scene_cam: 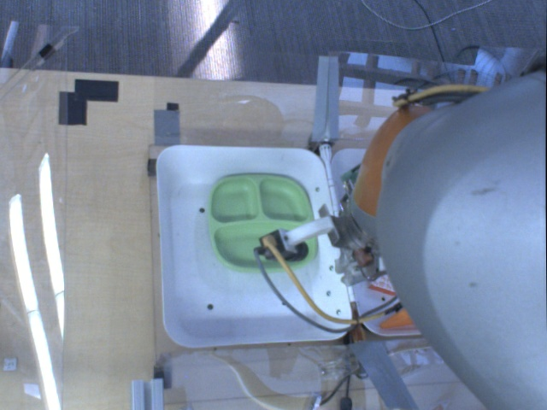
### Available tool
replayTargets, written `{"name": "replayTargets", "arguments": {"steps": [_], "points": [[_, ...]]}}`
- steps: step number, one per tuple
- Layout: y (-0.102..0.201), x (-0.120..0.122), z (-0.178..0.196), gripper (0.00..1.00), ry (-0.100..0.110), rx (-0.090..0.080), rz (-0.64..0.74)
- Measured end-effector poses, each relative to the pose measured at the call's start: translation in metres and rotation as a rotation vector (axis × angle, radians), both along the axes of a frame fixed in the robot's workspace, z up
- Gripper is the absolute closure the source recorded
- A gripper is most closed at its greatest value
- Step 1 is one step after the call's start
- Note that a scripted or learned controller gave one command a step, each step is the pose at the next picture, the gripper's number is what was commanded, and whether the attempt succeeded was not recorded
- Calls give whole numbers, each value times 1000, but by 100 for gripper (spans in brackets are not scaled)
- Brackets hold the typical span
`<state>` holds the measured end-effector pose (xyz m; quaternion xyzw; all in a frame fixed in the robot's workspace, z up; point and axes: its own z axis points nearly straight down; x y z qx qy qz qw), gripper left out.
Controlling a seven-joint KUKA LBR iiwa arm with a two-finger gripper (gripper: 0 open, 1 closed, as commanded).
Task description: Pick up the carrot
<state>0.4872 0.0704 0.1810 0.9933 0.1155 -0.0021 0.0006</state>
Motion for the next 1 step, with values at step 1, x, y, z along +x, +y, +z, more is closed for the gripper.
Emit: {"name": "replayTargets", "arguments": {"steps": [1], "points": [[-57, 32, 35, 100, -1, 0, -25]]}}
